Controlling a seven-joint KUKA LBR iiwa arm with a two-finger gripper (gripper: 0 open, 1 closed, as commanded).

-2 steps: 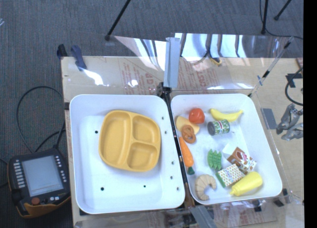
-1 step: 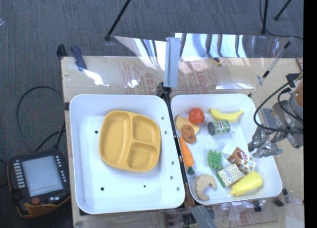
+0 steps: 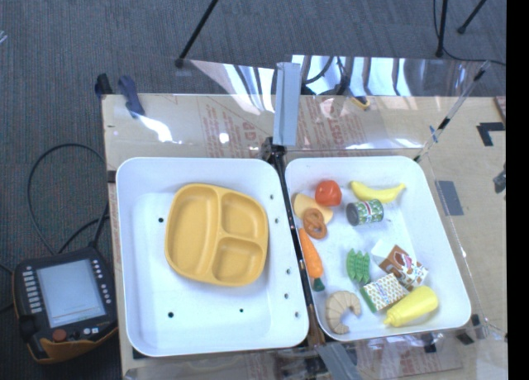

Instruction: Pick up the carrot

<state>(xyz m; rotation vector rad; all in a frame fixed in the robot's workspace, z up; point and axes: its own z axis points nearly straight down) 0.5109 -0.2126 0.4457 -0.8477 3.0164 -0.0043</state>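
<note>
The carrot (image 3: 312, 256) is a slim orange toy with a green tip. It lies lengthwise along the left wall of the right bin (image 3: 438, 205), pointing toward the front. A pretzel (image 3: 314, 222) and a yellow-orange slice (image 3: 306, 205) sit just behind it.
The left bin (image 3: 140, 304) holds a yellow divided plate (image 3: 217, 234). In the right bin lie a tomato (image 3: 328, 192), banana (image 3: 377, 192), can (image 3: 364, 212), green piece (image 3: 358, 265), croissant (image 3: 341, 311), two small boxes (image 3: 394, 279) and a yellow bottle (image 3: 411, 307). A pendant (image 3: 64, 296) rests left of the bench.
</note>
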